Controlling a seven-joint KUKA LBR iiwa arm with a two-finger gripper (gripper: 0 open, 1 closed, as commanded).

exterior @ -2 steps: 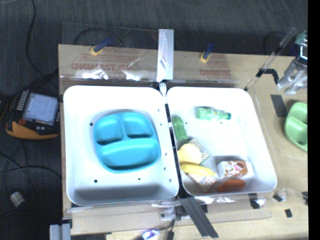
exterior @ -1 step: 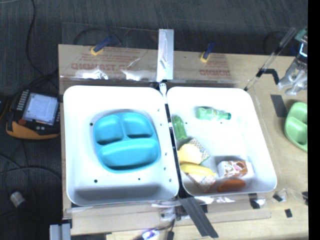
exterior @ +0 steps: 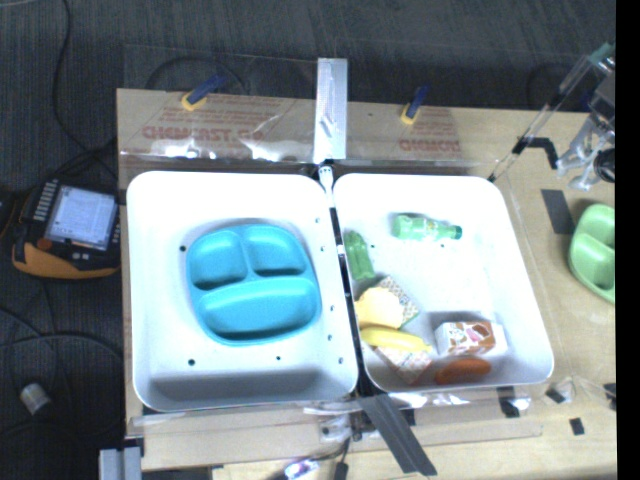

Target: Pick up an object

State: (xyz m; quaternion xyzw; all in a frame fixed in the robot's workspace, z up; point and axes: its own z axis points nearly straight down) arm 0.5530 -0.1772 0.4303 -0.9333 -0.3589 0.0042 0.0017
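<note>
Gripper (exterior: 590, 158) seen at frame's 2 o'clock edge, outside bins; finger state cannot be told. Green bottle (exterior: 425, 229) laid at 12 o'clock in right bin (exterior: 500, 230); banana (exterior: 395, 340) at 7 o'clock. Blue tray (exterior: 250, 280) centred in left bin (exterior: 160, 218).

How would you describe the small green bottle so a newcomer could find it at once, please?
Look in the right-hand white bin. Near its far wall, apart from the food heaped at the near left, a small green bottle lies on its side, alone on bare white floor.
</note>
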